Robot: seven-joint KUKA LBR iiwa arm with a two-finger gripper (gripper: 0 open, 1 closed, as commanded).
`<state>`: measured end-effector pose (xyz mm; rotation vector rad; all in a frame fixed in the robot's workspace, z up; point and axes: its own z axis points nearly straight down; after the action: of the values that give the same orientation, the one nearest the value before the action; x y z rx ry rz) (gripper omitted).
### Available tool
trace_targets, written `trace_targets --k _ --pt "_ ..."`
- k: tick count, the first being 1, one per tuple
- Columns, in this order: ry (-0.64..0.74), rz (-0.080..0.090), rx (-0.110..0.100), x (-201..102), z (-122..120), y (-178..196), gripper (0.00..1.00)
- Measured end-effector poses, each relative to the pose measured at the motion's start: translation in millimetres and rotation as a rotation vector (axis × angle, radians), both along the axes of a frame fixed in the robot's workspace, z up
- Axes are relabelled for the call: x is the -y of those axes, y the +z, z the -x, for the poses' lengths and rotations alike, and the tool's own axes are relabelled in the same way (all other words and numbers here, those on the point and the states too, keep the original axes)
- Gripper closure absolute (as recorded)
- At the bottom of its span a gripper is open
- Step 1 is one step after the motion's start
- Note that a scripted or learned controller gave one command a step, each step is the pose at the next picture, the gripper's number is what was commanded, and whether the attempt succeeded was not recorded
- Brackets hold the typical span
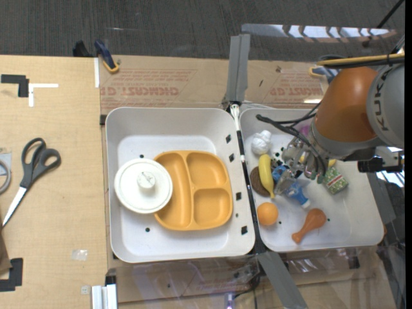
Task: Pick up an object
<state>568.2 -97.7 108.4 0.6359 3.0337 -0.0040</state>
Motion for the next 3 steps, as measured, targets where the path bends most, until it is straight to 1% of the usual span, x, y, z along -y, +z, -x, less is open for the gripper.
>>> trace_targets --k 1,2,3 --pt "-0.138 -0.011 0.009 4 27 0 0.0" --pt "-0.231 -0.015 0.012 2 35 0 0.0" --pt "-0.313 -0.021 0.007 9 43 -1 0.0"
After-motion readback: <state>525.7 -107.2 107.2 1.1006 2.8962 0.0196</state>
